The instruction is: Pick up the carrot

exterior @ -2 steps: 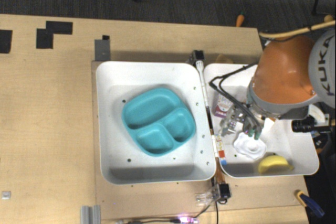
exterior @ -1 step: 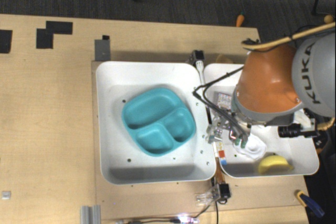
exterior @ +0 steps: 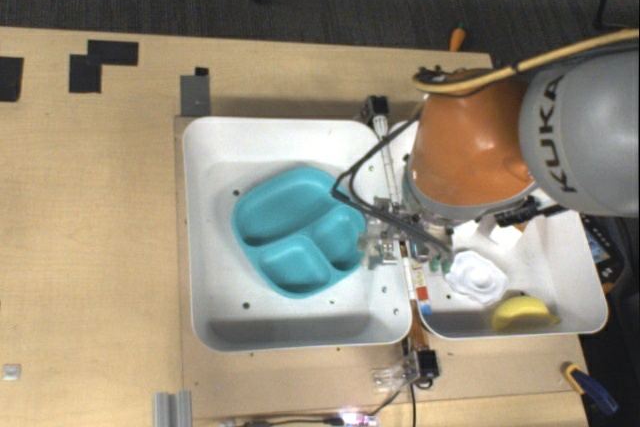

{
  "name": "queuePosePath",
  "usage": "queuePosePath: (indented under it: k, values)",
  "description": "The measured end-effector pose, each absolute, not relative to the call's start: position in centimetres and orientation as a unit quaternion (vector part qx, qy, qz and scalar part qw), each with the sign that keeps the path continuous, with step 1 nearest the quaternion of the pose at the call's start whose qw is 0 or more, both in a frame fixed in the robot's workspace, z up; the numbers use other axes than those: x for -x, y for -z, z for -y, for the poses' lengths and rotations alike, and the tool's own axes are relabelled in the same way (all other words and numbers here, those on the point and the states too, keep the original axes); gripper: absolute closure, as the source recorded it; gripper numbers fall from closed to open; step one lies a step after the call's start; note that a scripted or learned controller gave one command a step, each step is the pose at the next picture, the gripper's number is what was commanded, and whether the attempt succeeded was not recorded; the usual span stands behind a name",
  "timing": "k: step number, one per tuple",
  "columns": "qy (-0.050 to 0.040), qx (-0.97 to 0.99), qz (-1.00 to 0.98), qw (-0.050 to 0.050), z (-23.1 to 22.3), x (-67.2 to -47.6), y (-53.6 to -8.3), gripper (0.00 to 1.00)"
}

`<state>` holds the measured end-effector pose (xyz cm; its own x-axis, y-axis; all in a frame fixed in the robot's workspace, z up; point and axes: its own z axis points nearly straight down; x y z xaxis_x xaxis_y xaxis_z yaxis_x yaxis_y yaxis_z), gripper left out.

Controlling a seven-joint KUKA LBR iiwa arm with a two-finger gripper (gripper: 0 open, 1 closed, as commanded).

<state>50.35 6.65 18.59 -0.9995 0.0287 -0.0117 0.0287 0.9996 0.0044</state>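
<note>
Orange carrot was hidden from us; we couldn't tell the end effector's [exterior: 385, 250] state, so locate first.

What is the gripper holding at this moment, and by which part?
It cannot be told. The gripper hangs over the right edge of the left bin, beside the teal tray, and no object is visible in it.

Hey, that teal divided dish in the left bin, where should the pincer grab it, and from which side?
Probably by its thin rim, coming straight down from above. The teal dish is wide and shallow, too broad to span, so the upright rim wall is the part that suits a pinch. Its right edge, nearest the pincer, looks handiest.
</note>
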Motion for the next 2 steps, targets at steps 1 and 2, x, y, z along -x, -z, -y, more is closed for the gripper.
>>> queuePosePath:
  k: [1,2]
  values:
    - [-0.002,-0.016,-1.0,0.006,-6.6,-50.4,-18.6,0.0]
    - [-0.0002,-0.071,-0.997,0.007,-0.6,-54.2,-21.4,0.0]
